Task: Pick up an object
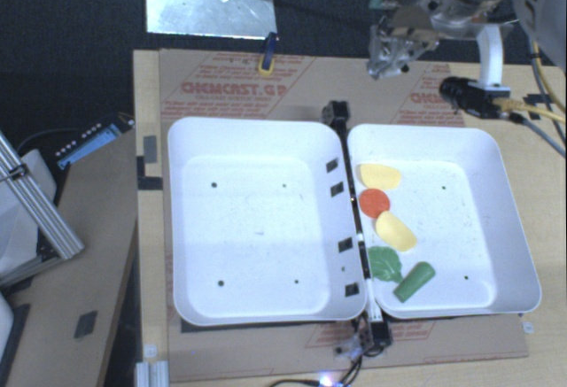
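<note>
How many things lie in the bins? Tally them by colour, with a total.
Yellow: 2, upper yellow piece and lower yellow piece
Orange-red: 1, round piece
Green: 2, leafy piece and long piece
Total: 5, all in the right bin

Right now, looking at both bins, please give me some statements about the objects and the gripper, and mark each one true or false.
1. All the small objects lie in the right bin. True.
2. The orange round piece lies between two yellow pieces. True.
3. The gripper is down inside the left bin. False: it hangs above the bench behind the bins.
4. The green cylinder sits at the far edge of its bin. False: it lies near the front edge, beside the green leafy piece.
5. The objects lie along the right bin's left side. True.
</note>
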{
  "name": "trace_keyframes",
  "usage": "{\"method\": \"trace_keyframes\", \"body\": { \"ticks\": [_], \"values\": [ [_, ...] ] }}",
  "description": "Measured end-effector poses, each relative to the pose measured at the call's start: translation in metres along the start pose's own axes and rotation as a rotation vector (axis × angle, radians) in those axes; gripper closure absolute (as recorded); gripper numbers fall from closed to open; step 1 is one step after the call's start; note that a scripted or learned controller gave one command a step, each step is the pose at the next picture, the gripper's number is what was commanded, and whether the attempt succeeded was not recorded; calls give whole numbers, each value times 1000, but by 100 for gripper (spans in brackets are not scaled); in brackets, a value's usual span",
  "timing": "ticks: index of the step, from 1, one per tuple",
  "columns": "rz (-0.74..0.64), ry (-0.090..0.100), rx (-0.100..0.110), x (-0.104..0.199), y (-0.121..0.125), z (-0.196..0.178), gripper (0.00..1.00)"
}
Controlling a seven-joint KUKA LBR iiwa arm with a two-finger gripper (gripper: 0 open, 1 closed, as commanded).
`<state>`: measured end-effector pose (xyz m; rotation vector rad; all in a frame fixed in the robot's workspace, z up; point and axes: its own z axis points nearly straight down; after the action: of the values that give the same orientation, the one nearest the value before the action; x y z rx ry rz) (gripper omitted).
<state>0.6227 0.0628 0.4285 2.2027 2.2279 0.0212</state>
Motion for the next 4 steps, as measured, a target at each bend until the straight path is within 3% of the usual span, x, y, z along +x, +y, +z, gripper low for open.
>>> {"method": "trace_keyframes", "body": {
  "ticks": [1,2,3,4],
  "values": [
    [2,0,3,46,6,-83,100],
    [2,0,10,90,-23,-109,100],
    [1,0,15,138,-74,-108,100],
    [3,-1,15,168,-101,-108,100]
  ]
}}
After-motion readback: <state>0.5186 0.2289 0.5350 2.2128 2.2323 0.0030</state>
